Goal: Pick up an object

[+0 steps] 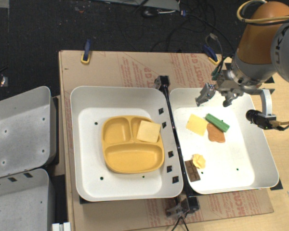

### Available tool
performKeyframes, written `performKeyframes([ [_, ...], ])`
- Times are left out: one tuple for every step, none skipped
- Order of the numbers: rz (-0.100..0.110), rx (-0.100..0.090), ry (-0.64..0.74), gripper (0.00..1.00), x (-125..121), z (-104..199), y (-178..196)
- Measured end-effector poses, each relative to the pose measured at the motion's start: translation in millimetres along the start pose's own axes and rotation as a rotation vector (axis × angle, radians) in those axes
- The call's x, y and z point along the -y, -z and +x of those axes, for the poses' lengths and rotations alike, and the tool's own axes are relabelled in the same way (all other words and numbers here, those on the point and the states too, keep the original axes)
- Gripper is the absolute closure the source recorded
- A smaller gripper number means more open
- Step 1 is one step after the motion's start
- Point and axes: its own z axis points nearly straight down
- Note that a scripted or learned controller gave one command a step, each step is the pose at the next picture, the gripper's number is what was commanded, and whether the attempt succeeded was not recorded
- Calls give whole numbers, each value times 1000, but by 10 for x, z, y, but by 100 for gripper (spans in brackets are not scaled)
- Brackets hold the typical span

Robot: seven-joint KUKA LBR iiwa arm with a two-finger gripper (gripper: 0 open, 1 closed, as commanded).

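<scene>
Lettering on the cardboard-covered worktop is too small to read; tool hangs open, empty, above the right bin, holding five pieces including a green block.

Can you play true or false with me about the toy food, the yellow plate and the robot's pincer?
1. The yellow plate sits in the left bin. True.
2. A pale yellow square lies on the plate. True.
3. The green stick lies on the plate. False: it is in the right bin, resting against an orange-brown piece.
4. The pincer holds the green stick. False: it hovers open above the right bin's far edge, nothing between its fingers.
5. A small yellow lump lies beside a dark brown bar. True.
</scene>
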Motion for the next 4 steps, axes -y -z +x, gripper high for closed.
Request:
performKeyframes([
  [-12,1,2,0,-23,1,70],
  [-7,0,-1,0,12,-56,-548],
  [-8,0,-1,0,-24,-92,-998],
  [-9,0,0,0,-22,-85,-1436],
])
